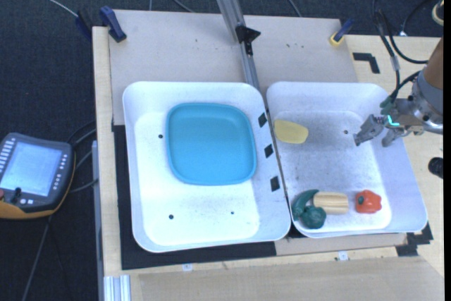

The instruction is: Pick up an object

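Observation:
My gripper [378,134] hangs over the right side of the right bin [331,99], its two fingers spread open with nothing between them. A yellow lemon-shaped piece [291,131] lies to its left, near the bin's left wall. Along the bin's front edge lie a green pepper [309,209], a tan wooden cylinder [332,203] touching it, and a red pepper [367,201] just right of that. The red pepper is closest to the gripper, below it and apart from it.
A blue square plate [211,143] sits in the left bin [144,173]. A metal pole [229,0] slants down to the gap between the bins. Cables run over the dark floor, and a teach pendant [32,173] lies at far left.

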